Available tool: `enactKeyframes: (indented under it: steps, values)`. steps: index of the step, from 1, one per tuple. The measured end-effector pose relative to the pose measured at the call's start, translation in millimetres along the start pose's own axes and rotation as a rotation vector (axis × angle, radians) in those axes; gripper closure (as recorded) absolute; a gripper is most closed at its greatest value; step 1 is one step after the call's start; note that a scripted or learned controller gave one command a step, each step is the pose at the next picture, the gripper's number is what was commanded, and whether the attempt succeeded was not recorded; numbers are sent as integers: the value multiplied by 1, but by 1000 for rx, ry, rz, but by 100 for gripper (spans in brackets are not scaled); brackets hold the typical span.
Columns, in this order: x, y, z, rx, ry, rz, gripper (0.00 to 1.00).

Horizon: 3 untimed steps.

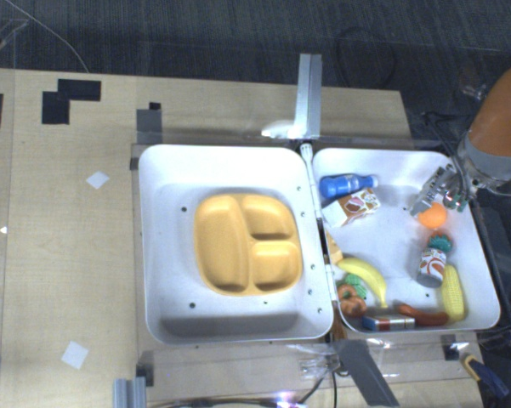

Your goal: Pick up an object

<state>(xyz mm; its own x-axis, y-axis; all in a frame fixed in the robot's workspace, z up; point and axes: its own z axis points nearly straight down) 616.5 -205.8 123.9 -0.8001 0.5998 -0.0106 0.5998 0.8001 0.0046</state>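
Arm: the grey arm with its orange band (503,119) reached in from the right, over the upper right corner of the right bin (391,161).
Tool: the tool (440,192) sat low in the right bin near its right wall, just above an orange ball (433,217); whether it was spread or pressed together could not be told, and nothing showed gripped in it.
Right bin, upper part: a blue bottle (347,184) lay on its side near the left wall, with a small red and white packet (356,206) just below it.
Right bin, right side: a small can with a teal top (433,260) stood below the orange ball, beside a corn cob (451,292) along the right wall.
Right bin, lower part: a banana (365,277) lay near the left wall, a small orange and green item (352,297) beside it, and a red marker-like object (407,316) along the bottom edge.
Left bin: the left bin (166,228) held a yellow divided tray (246,242) at its middle.
Surface: the pale wooden surface (59,253) carried both bins side by side.
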Motion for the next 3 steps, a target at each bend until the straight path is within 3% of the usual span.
enactKeyframes:
  steps: [1, 2, 3]
  values:
    - [67, -4, -54, -2, -2, -50, 100]
    - [68, 36, -70, -1, 2, -271, 100]
    - [103, -34, 30, 0, -1, -256, 100]
